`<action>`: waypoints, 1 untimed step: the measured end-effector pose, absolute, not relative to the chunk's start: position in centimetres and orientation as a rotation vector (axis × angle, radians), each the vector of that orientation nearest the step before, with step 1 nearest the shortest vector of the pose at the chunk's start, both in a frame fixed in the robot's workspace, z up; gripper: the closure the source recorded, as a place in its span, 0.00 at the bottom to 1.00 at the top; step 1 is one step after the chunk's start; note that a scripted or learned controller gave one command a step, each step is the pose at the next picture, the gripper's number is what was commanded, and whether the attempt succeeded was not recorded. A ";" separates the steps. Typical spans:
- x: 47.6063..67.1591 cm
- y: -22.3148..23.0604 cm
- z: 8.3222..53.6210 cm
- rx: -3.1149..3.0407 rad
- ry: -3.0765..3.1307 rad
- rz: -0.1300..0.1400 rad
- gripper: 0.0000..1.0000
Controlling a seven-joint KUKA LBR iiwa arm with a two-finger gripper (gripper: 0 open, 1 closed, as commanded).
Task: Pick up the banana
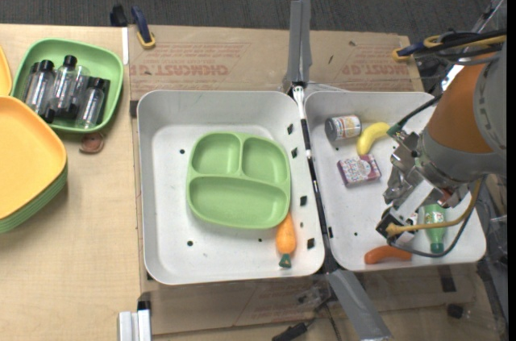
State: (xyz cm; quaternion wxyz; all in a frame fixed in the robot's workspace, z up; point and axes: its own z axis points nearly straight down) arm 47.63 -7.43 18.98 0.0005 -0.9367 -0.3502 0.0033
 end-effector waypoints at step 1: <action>48.7 -8.8 20.6 -3.126 -0.320 0.011 1.00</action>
